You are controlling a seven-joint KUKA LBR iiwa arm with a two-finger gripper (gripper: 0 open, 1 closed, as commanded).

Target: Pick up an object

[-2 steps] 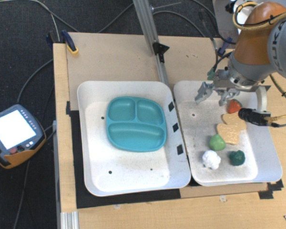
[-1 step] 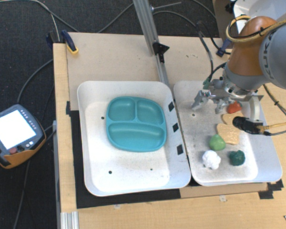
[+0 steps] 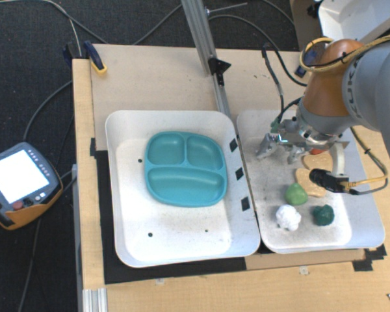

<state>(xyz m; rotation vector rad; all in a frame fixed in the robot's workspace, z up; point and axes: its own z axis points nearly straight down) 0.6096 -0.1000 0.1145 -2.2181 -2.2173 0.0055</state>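
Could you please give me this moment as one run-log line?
arm: over right bin | gripper: nothing seen held | right bin: light green, white, dark green objects | left bin: teal divided plate

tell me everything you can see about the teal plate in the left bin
The teal plate is a rounded-rectangle divided dish that looks like smooth plastic. Raised ridges split it into three compartments: two smaller ones on the far side and one long one on the near side. All three look bare. It lies flat and right side up, slightly rotated, near the middle of the left bin, resting on its floor. Nothing else touches it.
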